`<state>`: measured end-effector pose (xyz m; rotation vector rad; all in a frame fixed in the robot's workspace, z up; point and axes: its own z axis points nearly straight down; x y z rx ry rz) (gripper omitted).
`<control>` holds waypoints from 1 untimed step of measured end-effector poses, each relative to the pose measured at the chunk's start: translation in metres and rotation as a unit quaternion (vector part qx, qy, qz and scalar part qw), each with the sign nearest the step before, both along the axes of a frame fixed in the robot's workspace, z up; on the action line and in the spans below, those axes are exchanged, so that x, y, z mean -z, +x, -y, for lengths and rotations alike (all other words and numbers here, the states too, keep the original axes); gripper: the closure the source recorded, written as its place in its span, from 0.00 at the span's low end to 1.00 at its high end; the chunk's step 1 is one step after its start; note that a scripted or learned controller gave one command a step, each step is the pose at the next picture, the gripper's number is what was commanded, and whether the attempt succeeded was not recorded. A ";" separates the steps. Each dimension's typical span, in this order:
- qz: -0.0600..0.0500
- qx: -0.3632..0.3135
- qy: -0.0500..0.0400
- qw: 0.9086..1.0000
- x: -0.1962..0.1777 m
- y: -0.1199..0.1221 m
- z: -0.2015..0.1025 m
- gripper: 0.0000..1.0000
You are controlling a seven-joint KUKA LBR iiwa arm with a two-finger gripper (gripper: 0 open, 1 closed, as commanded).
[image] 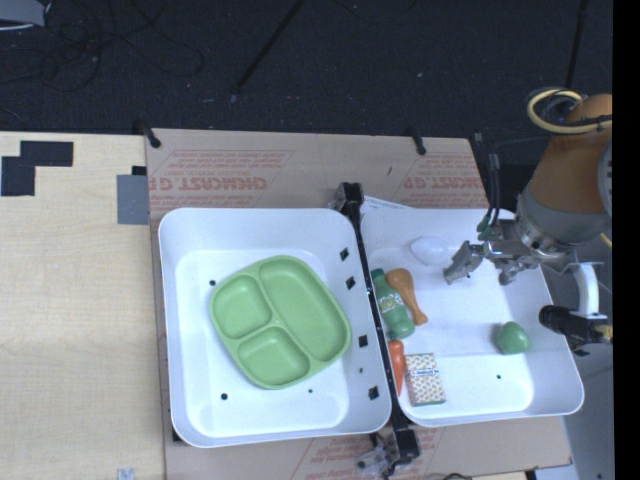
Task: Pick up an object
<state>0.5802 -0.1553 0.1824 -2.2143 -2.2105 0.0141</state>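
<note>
With the gripper (487,265) seen spread apart and empty at right of centre, the small green ball (511,338) at lower right is judged light, smooth, best pinched across its middle.

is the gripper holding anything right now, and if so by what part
Nothing is held. The gripper hangs open over the right bin, with only white floor between its fingers; the green ball and green bottle lie apart from it.

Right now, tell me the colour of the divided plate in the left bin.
Light green; the divided plate shows in the camera view.
</note>
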 end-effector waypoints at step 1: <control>0.007 -0.001 -0.001 1.000 -0.008 0.003 0.000 0.00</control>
